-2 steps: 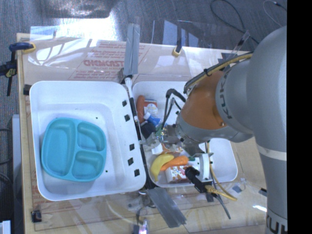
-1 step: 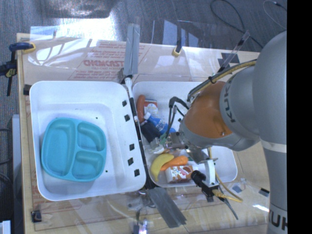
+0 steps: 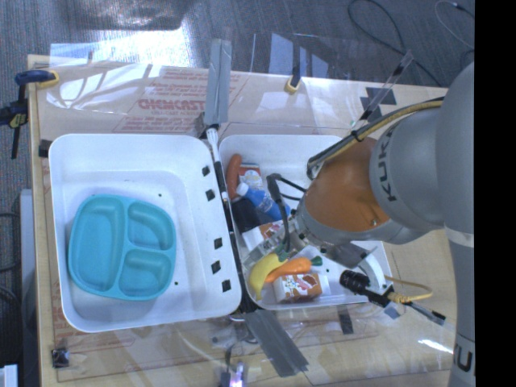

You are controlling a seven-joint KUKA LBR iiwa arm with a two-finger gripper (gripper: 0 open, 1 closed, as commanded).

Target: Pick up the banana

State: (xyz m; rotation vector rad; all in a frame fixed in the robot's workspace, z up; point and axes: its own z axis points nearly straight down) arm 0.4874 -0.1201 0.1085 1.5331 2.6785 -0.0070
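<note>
The banana is a short, curved, bright yellow piece lying in the right bin, near its front left corner and close to the wall shared with the left bin. An orange carrot lies against its right side, with a small printed packet just in front. The arm's orange-banded wrist hangs over this bin and hides the end effector, so whether it is released or clenched cannot be told.

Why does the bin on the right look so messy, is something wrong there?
Nothing looks broken or spilled. The right bin simply has its items heaped together: the banana lies partly under a carrot, beside a bottle. The blue tray sits neatly.
</note>
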